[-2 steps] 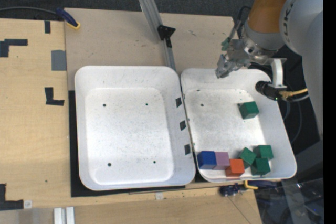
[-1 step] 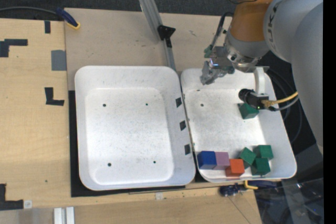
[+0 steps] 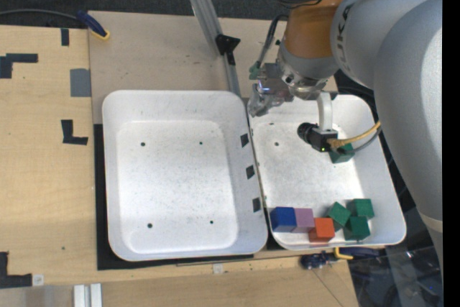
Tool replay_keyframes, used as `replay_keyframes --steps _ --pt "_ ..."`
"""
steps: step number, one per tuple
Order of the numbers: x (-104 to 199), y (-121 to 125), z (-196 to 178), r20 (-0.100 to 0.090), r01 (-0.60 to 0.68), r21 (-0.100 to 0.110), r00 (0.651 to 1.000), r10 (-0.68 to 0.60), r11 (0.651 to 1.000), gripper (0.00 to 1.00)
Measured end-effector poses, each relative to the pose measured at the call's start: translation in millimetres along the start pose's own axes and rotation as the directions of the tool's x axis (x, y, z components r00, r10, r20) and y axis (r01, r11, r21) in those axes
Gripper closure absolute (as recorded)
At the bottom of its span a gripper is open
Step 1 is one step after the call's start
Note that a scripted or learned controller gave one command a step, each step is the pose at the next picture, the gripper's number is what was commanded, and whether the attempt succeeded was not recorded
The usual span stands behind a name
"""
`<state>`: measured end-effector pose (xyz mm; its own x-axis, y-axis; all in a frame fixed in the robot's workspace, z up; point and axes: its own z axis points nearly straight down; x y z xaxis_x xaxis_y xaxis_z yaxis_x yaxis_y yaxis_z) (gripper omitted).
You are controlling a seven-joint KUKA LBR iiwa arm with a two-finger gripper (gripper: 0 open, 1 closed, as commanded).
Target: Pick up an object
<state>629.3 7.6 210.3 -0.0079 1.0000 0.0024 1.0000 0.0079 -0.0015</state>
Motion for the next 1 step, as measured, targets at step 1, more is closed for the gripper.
replay_keyframes --steps 1 --pt "53.5 -18.2 4.9 0.001 -0.001 0.002 1.000 0.001 1.000 1.00"
